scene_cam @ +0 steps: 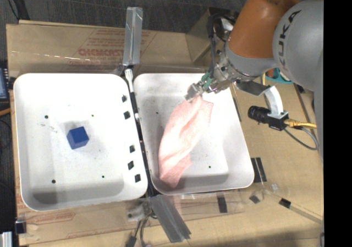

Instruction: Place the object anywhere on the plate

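A pink cloth [181, 140] stretches diagonally across the right bin [234, 152]. Its upper corner is pinched in my gripper [197, 93], which is shut on it near the bin's back middle. The cloth's lower end droops to the bin floor close to the front wall. A small blue cube [78, 137] lies on the floor of the left bin [33, 185], far from the gripper.
The grey divider and black clips [132, 130] run between the two bins. The arm's orange-banded wrist [256, 26] hangs over the right bin's back right corner. Cardboard [71, 48] lies behind the bins.
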`<act>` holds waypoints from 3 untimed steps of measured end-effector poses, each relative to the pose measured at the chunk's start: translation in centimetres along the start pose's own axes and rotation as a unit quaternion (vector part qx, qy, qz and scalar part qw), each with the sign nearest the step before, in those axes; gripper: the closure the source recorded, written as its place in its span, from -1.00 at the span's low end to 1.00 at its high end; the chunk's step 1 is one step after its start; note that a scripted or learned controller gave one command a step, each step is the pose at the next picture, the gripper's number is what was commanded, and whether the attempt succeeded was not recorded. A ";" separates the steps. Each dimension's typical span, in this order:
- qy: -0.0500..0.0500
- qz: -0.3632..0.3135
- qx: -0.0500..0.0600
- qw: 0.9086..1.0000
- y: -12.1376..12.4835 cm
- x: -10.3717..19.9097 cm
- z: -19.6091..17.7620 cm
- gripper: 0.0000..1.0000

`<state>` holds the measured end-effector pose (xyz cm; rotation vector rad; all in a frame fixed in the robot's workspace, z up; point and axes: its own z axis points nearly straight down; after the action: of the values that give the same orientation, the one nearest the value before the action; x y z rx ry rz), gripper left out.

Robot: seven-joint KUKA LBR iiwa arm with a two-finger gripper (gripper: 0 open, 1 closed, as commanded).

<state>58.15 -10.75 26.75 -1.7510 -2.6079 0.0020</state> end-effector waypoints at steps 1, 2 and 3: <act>0.001 -0.004 0.001 1.000 0.1 0.2 3.7 1.00; 0.001 -0.205 0.001 0.979 0.4 5.6 4.6 1.00; 0.000 -0.398 0.000 0.917 -0.1 10.7 3.3 1.00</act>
<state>54.02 -0.91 23.46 -0.5667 -3.0882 0.0013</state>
